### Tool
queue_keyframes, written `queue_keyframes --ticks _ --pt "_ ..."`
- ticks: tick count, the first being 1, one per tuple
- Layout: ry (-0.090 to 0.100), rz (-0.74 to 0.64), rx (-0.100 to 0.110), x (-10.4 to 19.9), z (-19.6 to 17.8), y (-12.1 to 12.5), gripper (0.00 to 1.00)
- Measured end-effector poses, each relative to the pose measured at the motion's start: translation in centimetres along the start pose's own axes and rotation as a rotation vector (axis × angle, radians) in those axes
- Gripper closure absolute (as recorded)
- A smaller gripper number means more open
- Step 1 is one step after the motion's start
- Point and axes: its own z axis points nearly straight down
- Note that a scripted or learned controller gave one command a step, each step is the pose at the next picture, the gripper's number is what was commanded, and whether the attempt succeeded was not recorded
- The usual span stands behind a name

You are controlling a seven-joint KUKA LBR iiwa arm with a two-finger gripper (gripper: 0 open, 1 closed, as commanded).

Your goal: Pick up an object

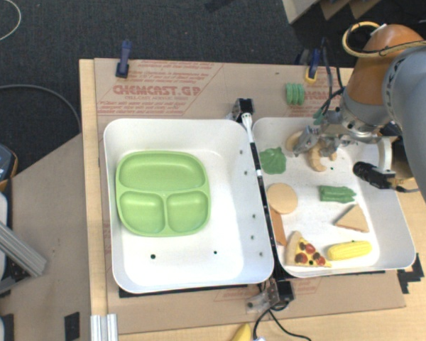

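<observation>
Currently the gripper (314, 142) is positioned low over the far end of the right bin (392, 241), with its fingers directly above or around a small tan food piece (317, 161); whether the fingers are spread or closed cannot be determined at this angle, and nothing is visibly clamped between them. The task names no particular object, so any item in the right bin qualifies. Candidates are as follows: a green leafy piece (273, 160) against the left wall, a round tan disc (282, 197) nearer the centre, a green ridged piece (336, 194) to its right, a tan wedge (352, 220), a yellow corn cob (349, 249) by the near rim, and a pizza slice (303, 251) in the near left corner. The left bin (121, 261) holds a green divided plate (163, 192). All of the small items appear to be toy food, probably light, rigid plastic with a smooth and somewhat slippery surface. The tan food piece beneath the gripper is the nearest target; it should be taken across its narrowest width, with the fingers lowered fully to the bin floor before closing. The flat disc and wedge offer little height to hold. The corn cob is better grasped across its middle, perpendicular to its long axis.
</observation>
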Motion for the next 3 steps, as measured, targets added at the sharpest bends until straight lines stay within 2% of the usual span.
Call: queue_keyframes --ticks 1,2,3 --pt "-0.008 0.001 -0.01 -0.1 -1.5 0.1 1.0" --pt "-0.002 0.003 -0.009 -0.2 0.2 -2.9 1.0" --pt "-0.003 -0.004 -0.021 6.1 -7.5 -0.6 1.0"
